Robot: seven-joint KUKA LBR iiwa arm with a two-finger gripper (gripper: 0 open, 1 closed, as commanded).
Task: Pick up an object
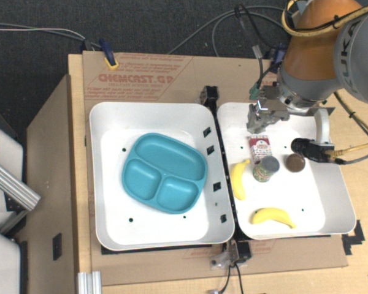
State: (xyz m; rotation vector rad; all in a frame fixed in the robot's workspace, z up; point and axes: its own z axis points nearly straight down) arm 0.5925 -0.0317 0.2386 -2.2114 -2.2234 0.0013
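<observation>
Over the right bin (331,216), the claw (258,120) is hanging just above a small red carton (259,147), touching nothing; whether its fingers are apart or together I cannot tell. Nothing is being lifted yet, so by my reading the pick is hardly starting. Just beyond the carton a tin can (265,169) is standing, with two bananas (239,179) and a brown round object (295,162) near it. A blue divided plate (164,173) is lying in the left bin (107,164).

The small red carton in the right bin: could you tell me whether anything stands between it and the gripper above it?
Nothing visible does. The gripper hangs just above the red carton. The can sits just below the carton, on the far side from the gripper.
</observation>
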